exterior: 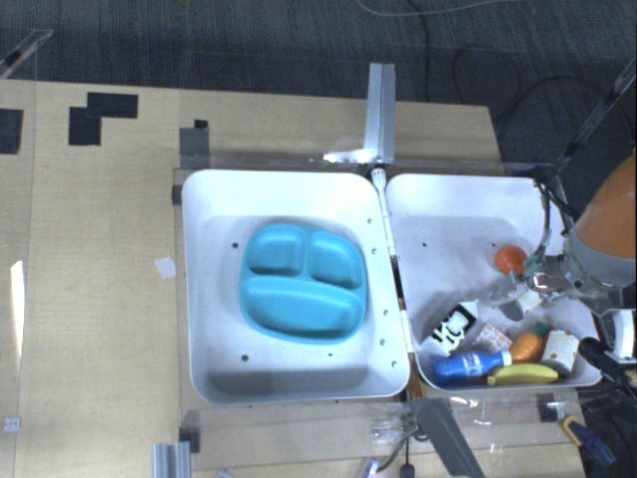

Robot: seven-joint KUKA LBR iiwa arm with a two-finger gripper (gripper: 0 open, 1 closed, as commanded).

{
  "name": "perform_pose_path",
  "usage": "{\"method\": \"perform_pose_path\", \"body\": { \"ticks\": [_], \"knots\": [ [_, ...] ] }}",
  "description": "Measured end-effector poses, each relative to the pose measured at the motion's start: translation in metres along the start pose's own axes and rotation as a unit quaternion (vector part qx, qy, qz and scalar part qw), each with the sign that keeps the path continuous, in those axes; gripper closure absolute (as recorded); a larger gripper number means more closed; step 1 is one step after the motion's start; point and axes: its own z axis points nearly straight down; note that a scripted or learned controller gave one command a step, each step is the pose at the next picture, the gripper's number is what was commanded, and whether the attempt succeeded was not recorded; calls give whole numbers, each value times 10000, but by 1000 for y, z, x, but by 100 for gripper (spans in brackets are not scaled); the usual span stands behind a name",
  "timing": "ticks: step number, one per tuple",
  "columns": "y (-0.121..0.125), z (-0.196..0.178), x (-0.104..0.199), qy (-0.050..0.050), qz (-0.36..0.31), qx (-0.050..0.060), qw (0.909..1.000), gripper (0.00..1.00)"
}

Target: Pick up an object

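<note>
The right bin (448, 207) holds a cluster of objects in its near right corner. A small orange ball (510, 259) lies apart from them, further back. At the front lie a blue bottle (468, 367), a yellow banana (526, 373), an orange piece (528, 347), a white box (560, 352) and a black-and-white item (456, 327). My gripper (524, 295) hangs low over the bin's right side, just in front of the orange ball and behind the cluster. I see nothing held in it.
The left bin (214, 267) carries a blue divided plate (302, 282) in its middle. A metal post (381, 108) stands behind the wall between the bins. The grey and orange arm (609, 222) covers the right bin's right edge. Cables lie on the dark floor behind.
</note>
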Motion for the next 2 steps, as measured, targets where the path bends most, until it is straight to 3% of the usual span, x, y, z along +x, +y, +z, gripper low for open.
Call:
{"method": "perform_pose_path", "body": {
  "ticks": [1, 2],
  "knots": [
    [5, -50, 44, -3, 216, 10, 9998, 0],
    [-20, 3, 13, -10, 440, -15, 9990, 0]
  ]
}}
